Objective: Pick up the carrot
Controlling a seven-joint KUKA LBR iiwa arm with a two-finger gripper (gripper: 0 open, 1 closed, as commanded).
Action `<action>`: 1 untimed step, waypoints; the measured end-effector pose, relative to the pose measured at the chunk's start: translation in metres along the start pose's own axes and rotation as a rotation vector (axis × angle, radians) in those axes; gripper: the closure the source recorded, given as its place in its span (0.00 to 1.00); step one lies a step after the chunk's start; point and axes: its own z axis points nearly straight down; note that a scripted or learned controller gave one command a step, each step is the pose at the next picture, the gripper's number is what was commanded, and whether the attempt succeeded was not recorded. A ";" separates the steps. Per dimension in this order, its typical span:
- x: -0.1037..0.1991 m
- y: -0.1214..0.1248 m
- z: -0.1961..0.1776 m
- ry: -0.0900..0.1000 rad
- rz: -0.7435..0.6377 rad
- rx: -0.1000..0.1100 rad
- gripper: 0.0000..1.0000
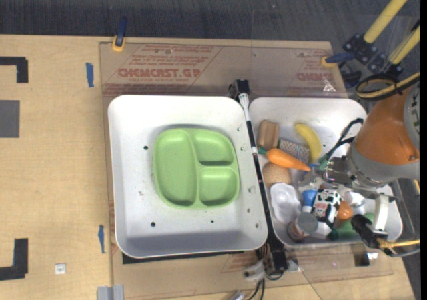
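Note:
The carrot (287, 159) is orange and lies on its side in the right bin (337, 107), near the bin's left wall, with its thin tip pointing right. My gripper (325, 171) hangs low over the bin's middle, right at the carrot's thin tip, reaching in from under the orange band (390, 137). The carrot's thick end rests among the other items.
A yellow banana (308, 140) and a brown block (269, 134) lie just behind the carrot. A tan bun (277, 173), a white cup (283, 199), a grey can (303, 225) and small toys crowd the front. The left bin (133, 159) holds a green divided plate (197, 167).

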 end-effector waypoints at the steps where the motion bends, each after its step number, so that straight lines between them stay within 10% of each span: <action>1: 0.104 0.043 -0.081 0.008 0.050 0.010 0.00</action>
